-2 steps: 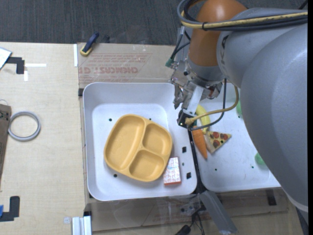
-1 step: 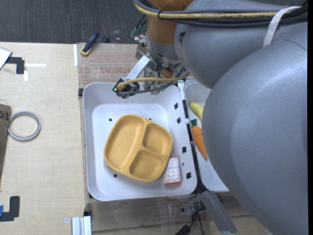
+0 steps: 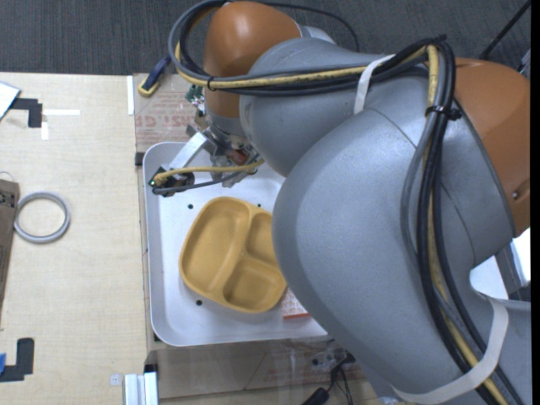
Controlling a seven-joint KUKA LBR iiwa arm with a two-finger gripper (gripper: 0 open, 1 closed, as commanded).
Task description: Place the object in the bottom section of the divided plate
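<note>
Divided plate (image 3: pixel 229 256), yellow, sits in white bin (image 3: pixel 164 310); gripper (image 3: pixel 221 146) hovers just beyond its far rim, grip impossible to tell. Judged: approach step; next, lowering over bottom section.

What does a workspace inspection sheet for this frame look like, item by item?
Surface: white bin beside a light wooden bench top.
Job's things: yellow divided plate lies in the bin, its visible sections bare; object to place not identifiable.
Clutter: roll of tape on the bench top.
Grippers: gripper above the bin's far end, finger state unclear.
Cables: yellow and black hoses run along the arm.
Surroundings: dark carpet beyond the bench.
</note>
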